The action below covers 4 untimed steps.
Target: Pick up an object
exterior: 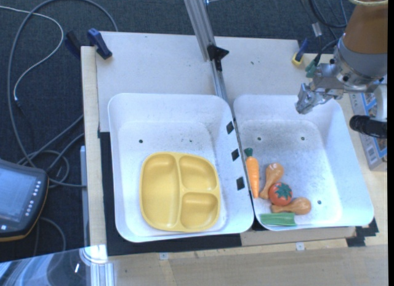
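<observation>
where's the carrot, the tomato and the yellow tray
carrot (252, 176), camera view, middle of its orange body
tomato (281, 194), camera view, centre of its red top
yellow tray (146, 194), camera view, left rim of the large compartment

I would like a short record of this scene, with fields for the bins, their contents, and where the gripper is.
left bin: holds a yellow divided plate
right bin: holds toy food at its near-left corner
toy food: carrot, tomato, two tan squash-like pieces, green piece
gripper: above the far edge of the right bin, apart from the toy food
held item: none seen
task state: no object picked up yet
</observation>
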Each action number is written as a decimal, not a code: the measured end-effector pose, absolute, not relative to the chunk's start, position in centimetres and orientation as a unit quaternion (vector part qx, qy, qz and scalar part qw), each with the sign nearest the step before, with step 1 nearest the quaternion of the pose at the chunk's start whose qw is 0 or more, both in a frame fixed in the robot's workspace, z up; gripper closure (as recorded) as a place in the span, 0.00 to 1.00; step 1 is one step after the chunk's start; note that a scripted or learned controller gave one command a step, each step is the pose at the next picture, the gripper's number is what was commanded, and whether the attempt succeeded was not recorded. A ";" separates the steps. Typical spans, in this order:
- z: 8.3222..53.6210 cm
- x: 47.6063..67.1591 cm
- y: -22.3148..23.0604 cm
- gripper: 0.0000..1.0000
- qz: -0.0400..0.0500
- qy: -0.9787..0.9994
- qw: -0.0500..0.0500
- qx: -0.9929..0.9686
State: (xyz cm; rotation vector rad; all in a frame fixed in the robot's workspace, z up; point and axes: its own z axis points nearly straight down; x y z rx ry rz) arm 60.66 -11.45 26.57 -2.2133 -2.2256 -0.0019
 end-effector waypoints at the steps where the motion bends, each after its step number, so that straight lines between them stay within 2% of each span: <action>1: 25.7 58.6 -5.4 1.00 0.000 -0.709 0.003 -0.705; 2: 25.0 57.6 -1.0 1.00 0.000 -0.709 0.002 -0.705; 3: 25.5 55.6 3.9 1.00 0.000 -0.710 0.003 -0.705; 4: 23.6 53.4 9.0 1.00 0.001 -0.709 0.003 -0.705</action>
